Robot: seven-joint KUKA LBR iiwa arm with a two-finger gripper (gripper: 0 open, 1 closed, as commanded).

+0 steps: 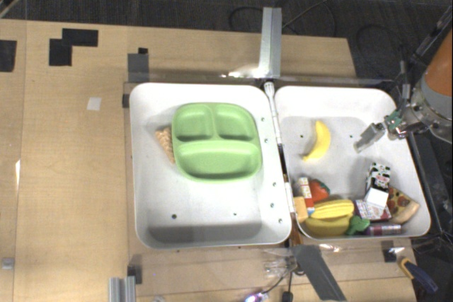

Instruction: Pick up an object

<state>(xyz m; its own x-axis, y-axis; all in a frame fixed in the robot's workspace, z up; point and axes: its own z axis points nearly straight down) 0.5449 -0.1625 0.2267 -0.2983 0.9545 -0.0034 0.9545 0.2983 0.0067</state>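
Starting at the left, we see the left shallow white plastic bin, which carries a green three-compartment plastic plate; a tan, grainy item peeks out from under the plate's left edge, and we cannot tell what it is.

Moving across the divider, the right shallow white plastic bin holds a yellow toy banana lying alone in its upper-left part, its long axis running roughly up and down the view with a slight curve. Along the bin's lower edge sits a crowded cluster: a red rounded item, a second yellow banana-shaped toy, a small black-and-white carton, and a slice-shaped toy like pizza in the corner.

Farthest right, the two-finger gripper reaches in over the bin's upper-right region, its grey tip pointing down-left. Nothing lies between its fingers; whether they stand open or closed we cannot tell, since the tip reads as a single grey shape.

We judge the lone banana the likeliest target: it lies to the left of the gripper at about the same height in the view, apart from it, with bare bin floor between. Its isolation should make a grasp across its short width easier than anything in the clutter.
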